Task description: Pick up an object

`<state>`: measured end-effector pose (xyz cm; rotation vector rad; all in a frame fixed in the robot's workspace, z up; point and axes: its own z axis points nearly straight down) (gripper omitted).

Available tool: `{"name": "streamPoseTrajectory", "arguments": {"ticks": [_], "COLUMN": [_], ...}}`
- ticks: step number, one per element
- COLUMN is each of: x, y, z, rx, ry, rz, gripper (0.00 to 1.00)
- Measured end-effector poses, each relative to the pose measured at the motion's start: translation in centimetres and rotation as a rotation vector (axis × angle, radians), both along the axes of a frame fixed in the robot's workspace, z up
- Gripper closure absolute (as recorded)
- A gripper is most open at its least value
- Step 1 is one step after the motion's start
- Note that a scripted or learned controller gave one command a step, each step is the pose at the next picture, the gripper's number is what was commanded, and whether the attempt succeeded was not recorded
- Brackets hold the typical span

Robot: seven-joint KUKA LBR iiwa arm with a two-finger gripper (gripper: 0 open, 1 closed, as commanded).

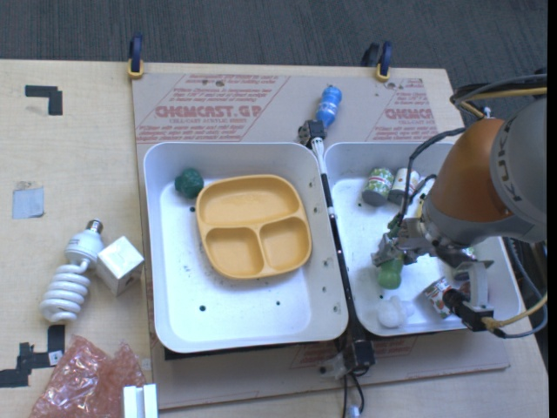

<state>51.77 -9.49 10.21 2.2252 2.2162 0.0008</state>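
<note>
Camera view: the arm [479, 181] is in from the right and down over the right bin [348, 233], its gripper [396, 252] low among the things there. Right at the gripper sits a green object [389, 274], touching or just under the tips, on the near-left side of that bin. Whether the gripper is apart or together I cannot tell; the wrist hardware hides it, and I can't say the green object is held.

So this looks like the grasp step itself: descent done or nearly so, closure and lift to come. The next move calls for a clean close on the green object, then a straight rise clear of the bin wall.

Neighbours: a white lump [392, 313] lies just nearer, a small can [378, 185] sits far in the bin, and a red-and-white item [439, 296] lies to the right, near the arm.

Left bin [165, 259]: a yellow tray [252, 225] and a dark green ball [189, 182], well apart from the action.
</note>
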Motion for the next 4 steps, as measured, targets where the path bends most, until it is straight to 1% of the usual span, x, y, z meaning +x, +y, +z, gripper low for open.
{"name": "streamPoseTrajectory", "arguments": {"ticks": [1, 2, 3, 4], "x": [3.9, 3.9, 6.4, 4.3], "y": [5.2, 9.7, 16.2, 20.0], "z": [9.0, 12.2, 13.1, 20.1], "rx": [-0.001, 0.0, -0.001, -0.001], "ry": [-0.001, 0.0, 0.001, 0.0], "rz": [0.005, 0.006, 0.006, 0.006], "gripper": [1.0, 1.0, 1.0, 1.0]}}
